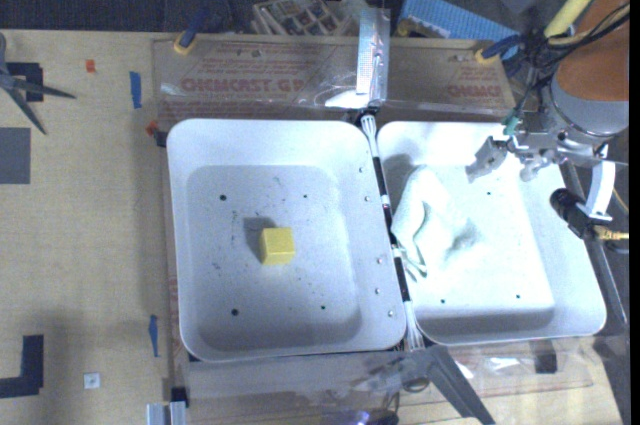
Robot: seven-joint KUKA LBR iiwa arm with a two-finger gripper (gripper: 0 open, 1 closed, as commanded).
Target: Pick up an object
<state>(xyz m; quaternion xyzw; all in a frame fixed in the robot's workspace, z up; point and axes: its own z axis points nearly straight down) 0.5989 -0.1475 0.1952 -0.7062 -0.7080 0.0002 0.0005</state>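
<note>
Wooden worktop (80, 243) below, two white bins side by side on it. Left bin (190, 163) carries a small yellow block (277, 246) near its middle — sitting alone on the speckled floor. Right bin (570, 303) holds a crumpled white cloth (425, 218) against its left wall. Over the right bin's far-right corner hangs the grey arm (590, 93), its jaws (505, 156) above the bin floor, well apart from the cloth — open or closed, cannot tell.
</note>
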